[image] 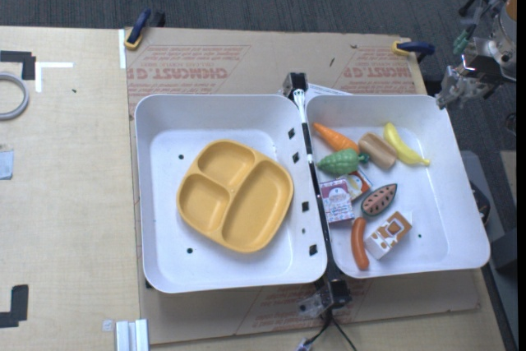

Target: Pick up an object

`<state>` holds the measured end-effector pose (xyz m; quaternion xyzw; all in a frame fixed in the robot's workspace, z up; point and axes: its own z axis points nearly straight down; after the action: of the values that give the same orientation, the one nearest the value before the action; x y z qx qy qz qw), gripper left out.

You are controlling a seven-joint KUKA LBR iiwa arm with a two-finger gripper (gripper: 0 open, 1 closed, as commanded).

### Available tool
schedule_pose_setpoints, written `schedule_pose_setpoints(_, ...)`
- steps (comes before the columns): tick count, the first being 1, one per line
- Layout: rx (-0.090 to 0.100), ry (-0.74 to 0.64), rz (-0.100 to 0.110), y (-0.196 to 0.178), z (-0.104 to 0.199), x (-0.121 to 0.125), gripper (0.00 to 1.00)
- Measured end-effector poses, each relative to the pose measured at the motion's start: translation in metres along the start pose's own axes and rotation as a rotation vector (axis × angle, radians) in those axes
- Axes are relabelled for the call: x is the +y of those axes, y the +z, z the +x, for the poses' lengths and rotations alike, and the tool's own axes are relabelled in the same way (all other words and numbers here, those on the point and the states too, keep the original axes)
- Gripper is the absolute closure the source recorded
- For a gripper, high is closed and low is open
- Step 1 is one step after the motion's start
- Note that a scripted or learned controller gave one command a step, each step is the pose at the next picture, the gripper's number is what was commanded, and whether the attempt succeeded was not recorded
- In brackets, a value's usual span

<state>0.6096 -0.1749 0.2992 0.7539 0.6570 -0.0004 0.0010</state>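
I see the gripper [460, 86] up beyond the right bin's [460, 238] far right corner, outside its rim; I cannot tell its state (too small). Inside that bin, the banana [405, 145] lies nearest that corner, beside the hot dog bun [377, 150].

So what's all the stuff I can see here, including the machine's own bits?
white bins: two, white, side by side on the bench
divided plate: one, yellow, in the left bin
carrot: one, orange, right bin, near the divider
green vegetable: one, green, below the carrot
banana: one, yellow, right bin, upper part
hot dog bun: one, tan, left of the banana
small packets: two, red-white and orange-white, right bin
sausage: one, orange-red, right bin, near the front
claw: one, grey, above the right bin's far right corner
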Motion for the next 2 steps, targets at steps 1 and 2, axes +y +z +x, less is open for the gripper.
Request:
schedule_pose_setpoints(1, -0.002, -0.003, 0.0, -0.0095, -0.0002, 0.0005, 1.0)
schedule_pose_setpoints(2, -0.003, -0.005, 0.0, -0.0188, -0.0003, 0.001, 1.0)
